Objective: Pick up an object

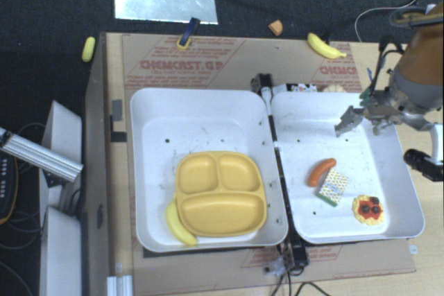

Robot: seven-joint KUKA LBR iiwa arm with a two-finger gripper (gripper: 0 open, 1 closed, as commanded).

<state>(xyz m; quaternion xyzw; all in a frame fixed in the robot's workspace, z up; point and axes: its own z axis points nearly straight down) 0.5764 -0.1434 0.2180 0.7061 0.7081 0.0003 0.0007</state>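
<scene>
Claw (355,118) over right bin (395,149), above sausage (321,171)
</scene>
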